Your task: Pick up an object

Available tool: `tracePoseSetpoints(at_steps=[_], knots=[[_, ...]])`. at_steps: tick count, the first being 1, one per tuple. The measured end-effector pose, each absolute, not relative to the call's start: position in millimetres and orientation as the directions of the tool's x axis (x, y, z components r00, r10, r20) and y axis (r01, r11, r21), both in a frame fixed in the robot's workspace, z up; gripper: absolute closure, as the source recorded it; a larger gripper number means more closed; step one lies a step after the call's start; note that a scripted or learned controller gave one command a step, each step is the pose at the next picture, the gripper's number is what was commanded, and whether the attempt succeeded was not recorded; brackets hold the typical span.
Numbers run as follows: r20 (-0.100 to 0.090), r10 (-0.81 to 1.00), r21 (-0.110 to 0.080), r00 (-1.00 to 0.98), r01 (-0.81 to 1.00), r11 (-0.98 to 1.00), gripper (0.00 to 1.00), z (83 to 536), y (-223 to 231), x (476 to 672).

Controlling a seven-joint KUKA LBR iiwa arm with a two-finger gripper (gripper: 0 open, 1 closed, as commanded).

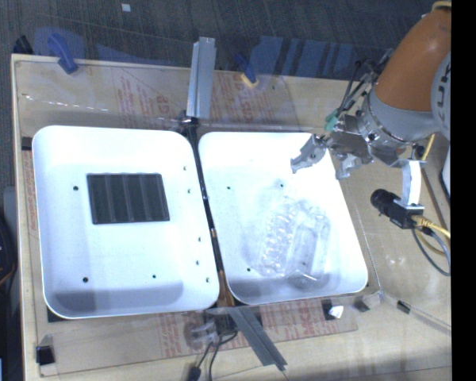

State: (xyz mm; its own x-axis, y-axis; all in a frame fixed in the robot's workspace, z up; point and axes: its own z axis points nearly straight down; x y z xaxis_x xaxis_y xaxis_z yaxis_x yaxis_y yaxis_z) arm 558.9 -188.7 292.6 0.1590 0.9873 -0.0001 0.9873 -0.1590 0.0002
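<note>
The gripper (pixel 324 155) hangs over the right bin's (pixel 236 213) far right corner, fingers spread with nothing between them. The clear plastic object (pixel 292 243) lies below and slightly left of it — centre over its bulk (edges read faintly), then descend straight.

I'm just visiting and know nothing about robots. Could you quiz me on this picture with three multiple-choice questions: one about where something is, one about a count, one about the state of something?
1. Where does the clear plastic object lie?
A. In the left bin
B. In the right bin
C. On the bench outside the bins

2. How many white bins are on the bench?
A. One
B. Two
C. Three

3. How does the hand stand relative to the clear object?
A. Apart from it
B. Gripping it
C. Pressing it flat

Answers:
1 B, it rests inside the right bin.
2 B, the left bin and the right one sit side by side.
3 A, the hand is at the bin's far corner.
</note>
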Motion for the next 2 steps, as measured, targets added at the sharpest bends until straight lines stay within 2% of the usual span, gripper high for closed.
tracePoseSetpoints(at_steps=[1,2], knots=[[-0.001,0.865,-0.007,0.501,0.865,-0.501,0.0,235,-159,540.8],[-0.002,0.843,-0.004,0.537,0.843,-0.537,0.0,207,-164,568.5]])
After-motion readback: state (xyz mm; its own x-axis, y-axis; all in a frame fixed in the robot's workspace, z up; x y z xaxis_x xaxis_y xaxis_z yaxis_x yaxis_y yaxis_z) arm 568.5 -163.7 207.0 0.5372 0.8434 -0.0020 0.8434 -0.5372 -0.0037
